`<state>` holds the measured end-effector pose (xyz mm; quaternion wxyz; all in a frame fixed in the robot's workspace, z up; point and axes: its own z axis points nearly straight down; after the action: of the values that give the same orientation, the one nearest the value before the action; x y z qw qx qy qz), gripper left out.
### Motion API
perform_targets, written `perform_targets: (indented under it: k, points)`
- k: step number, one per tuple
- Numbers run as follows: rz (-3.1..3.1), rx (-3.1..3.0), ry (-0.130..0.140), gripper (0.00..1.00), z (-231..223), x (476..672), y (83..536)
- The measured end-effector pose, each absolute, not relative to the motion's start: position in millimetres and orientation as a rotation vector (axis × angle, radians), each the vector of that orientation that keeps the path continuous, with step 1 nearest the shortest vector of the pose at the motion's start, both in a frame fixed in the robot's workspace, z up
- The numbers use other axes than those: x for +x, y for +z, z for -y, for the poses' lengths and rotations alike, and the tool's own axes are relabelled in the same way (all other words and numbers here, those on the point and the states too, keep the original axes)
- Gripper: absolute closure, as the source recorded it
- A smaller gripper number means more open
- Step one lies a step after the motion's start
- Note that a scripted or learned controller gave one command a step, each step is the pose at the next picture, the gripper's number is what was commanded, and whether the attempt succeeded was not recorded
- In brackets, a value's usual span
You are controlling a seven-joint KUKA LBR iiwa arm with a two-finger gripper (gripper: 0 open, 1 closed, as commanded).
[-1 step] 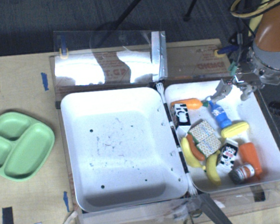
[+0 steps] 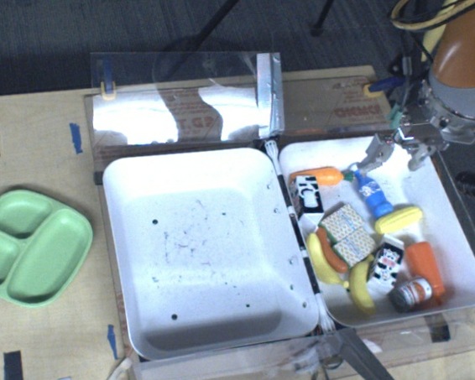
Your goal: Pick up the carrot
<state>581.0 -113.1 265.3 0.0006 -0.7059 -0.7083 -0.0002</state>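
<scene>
Tool (image 2: 396, 153) spread open, gripping nothing, poised over far end of right bin (image 2: 468, 291), just above blue bottle (image 2: 371, 192). Carrot (image 2: 326, 176) lying left of tool beside black-and-white box (image 2: 307, 194); yellow banana (image 2: 341, 272) nearer, green divided plate (image 2: 29, 246) well apart on bench (image 2: 52, 348)

one fixed camera above, angled down on both bins (image 2: 189, 169)

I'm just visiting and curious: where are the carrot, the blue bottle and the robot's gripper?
carrot (image 2: 329, 176): camera view, on its orange body.
blue bottle (image 2: 375, 195): camera view, on its middle.
gripper (image 2: 395, 151): camera view, midway between its fingertips.
</scene>
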Motion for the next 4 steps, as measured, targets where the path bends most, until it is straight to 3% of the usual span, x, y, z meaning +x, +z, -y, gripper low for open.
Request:
perform_targets:
  k: [1, 2, 3, 4]
  points:
    - [2.301, -2.139, -0.002, 0.0, 107.4, 566.2, 128.2]
    - [2.397, -2.035, -0.004, 0.0, 106.9, 608.7, 135.9]
    - [2.586, -1.818, 0.006, 0.0, 109.5, 671.2, 108.3]
    - [2.641, -1.731, 0.0, 0.0, 113.6, 672.4, 107.8]
